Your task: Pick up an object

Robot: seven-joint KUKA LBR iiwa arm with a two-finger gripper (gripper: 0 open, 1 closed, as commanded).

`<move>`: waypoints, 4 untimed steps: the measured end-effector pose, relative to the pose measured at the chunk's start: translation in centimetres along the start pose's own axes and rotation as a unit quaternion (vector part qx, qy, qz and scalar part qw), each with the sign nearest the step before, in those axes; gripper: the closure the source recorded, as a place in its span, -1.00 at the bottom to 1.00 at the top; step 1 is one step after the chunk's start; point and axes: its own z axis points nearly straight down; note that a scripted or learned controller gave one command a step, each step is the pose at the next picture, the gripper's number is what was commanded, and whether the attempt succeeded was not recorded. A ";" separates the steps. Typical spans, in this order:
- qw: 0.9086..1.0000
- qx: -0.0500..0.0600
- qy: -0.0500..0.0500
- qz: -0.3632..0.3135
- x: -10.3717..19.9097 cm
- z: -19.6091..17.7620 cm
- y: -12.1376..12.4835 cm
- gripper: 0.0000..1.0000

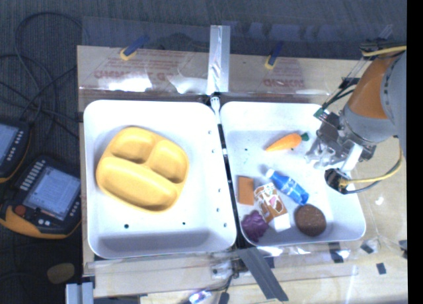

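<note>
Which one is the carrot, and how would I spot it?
Look at the right bin, the one with many small things. Near its top, left of the gripper, lies the carrot by itself. It is the one orange, pointed thing with a small green end; the blue bottle and brown ball sit lower down.
</note>
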 end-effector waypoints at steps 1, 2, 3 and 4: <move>0.991 -0.002 -0.002 0.134 4.2 -2.3 -0.1 1.00; 1.000 -0.002 -0.002 -0.005 -2.4 2.6 1.5 1.00; 1.000 0.001 0.003 -0.010 -1.5 2.6 1.3 -1.00; 1.000 0.003 -0.003 0.016 8.6 4.7 5.6 -1.00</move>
